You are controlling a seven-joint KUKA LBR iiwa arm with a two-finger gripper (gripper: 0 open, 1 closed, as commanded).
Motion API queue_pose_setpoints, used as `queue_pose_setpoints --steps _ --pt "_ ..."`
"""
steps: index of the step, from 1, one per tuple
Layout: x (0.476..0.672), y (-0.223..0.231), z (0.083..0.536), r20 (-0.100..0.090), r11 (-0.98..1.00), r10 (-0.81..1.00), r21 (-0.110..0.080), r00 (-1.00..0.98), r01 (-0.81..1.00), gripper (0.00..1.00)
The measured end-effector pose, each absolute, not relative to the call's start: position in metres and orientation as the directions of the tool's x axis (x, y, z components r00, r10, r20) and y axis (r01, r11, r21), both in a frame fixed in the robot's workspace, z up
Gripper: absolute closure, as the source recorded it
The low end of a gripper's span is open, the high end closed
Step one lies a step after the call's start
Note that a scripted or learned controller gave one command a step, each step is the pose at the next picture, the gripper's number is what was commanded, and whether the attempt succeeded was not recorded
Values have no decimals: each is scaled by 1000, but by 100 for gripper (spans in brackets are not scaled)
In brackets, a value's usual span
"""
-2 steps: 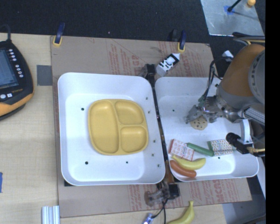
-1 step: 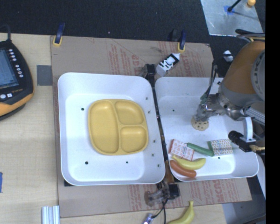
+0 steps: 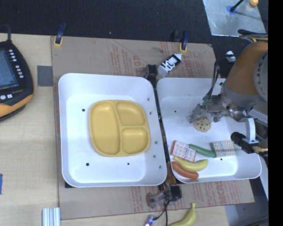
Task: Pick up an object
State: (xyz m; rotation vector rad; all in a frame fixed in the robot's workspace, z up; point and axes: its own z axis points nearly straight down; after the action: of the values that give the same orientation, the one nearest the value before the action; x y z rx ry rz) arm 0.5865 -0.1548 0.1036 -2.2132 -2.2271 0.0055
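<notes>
Now claw [image 3: 201, 115] down in right bin [image 3: 179, 91], right above cookie [image 3: 203, 124], maybe touching. Can't tell if claw open. Banana [image 3: 192, 164] near front. Yellow plate [image 3: 119, 127] in left bin [image 3: 70, 126].

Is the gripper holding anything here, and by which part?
Cannot be told. The gripper sits just above the round speckled cookie in the right white bin, but no hold is visible.

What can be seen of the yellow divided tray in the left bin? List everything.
The yellow divided tray looks like matte plastic, rounded-rectangular with soft corners. It has three compartments: one long one along its left side and two smaller ones stacked on its right, split by raised ridges. It lies flat, right way up and slightly rotated, near the middle of the left white bin, resting on the floor of that bin. Nothing lies in it or touches it otherwise.
</notes>
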Motion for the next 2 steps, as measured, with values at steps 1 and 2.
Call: queue_pose_setpoints --steps 1,2 --pt "587 -156 114 -1 7 1000 -5 -7 1000 100" --pt "586 -156 114 -1 7 1000 -5 -7 1000 0"
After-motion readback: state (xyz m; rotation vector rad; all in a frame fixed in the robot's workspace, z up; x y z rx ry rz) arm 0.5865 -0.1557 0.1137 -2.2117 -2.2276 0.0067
